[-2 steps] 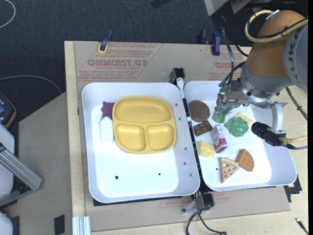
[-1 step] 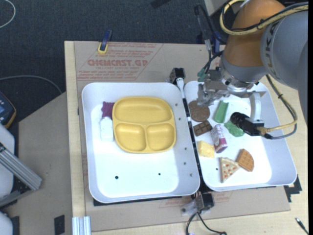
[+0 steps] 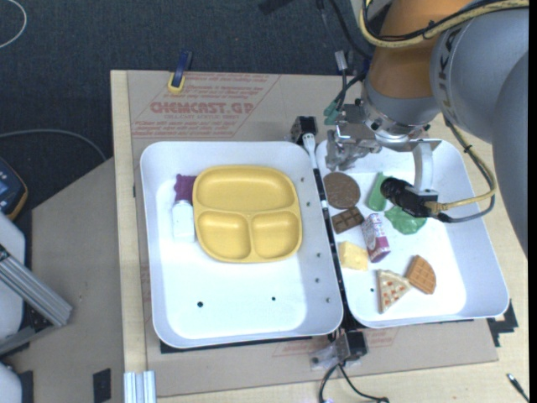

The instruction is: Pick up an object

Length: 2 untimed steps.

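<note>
My gripper point(image 3: 345, 155) hangs over the far left corner of the right bin point(image 3: 478, 250), just behind a round brown cookie point(image 3: 341, 189). Nothing shows between its jaws. In front of the cookie lie a chocolate piece point(image 3: 346, 220), a yellow cheese wedge point(image 3: 354, 256) and a small purple packet point(image 3: 377, 236). A pizza slice point(image 3: 390, 290) and an orange waffle piece point(image 3: 421, 274) rest near the bin's front. Green toy pieces point(image 3: 405, 220) sit to the right of the cookie, partly under a black part of the arm's cabling.
The left bin point(image 3: 235, 309) holds a yellow divided plate point(image 3: 247, 211) and, beside it, a white bottle with a purple cap point(image 3: 182, 212). The bins' shared wall point(image 3: 327, 242) runs just left of the gripper. The arm's grey body point(image 3: 495, 74) covers the right bin's far right.
</note>
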Tool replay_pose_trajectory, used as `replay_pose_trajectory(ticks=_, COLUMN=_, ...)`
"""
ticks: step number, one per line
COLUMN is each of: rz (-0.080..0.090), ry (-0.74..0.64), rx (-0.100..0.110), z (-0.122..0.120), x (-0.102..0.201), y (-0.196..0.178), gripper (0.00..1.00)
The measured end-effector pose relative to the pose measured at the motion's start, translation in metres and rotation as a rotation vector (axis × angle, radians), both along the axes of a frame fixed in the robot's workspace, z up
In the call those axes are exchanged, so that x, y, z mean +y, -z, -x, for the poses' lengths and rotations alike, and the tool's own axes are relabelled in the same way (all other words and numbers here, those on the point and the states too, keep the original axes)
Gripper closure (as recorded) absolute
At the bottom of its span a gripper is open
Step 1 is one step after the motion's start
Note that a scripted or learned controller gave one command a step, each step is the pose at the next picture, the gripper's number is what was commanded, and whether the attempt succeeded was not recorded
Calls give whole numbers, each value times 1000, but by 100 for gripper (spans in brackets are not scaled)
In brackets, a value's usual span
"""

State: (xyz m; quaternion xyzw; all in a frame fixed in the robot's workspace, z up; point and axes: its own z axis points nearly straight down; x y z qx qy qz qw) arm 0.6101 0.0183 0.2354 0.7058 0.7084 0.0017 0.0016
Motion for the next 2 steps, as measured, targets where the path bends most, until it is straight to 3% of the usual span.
replay_pose_trajectory(ticks=1, rz=0, ry=4, rx=9, z=12, x=3, y=11, gripper=100)
replay_pose_trajectory(ticks=2, rz=2, ry=2, rx=4, z=0, x=2, y=21, gripper=100)
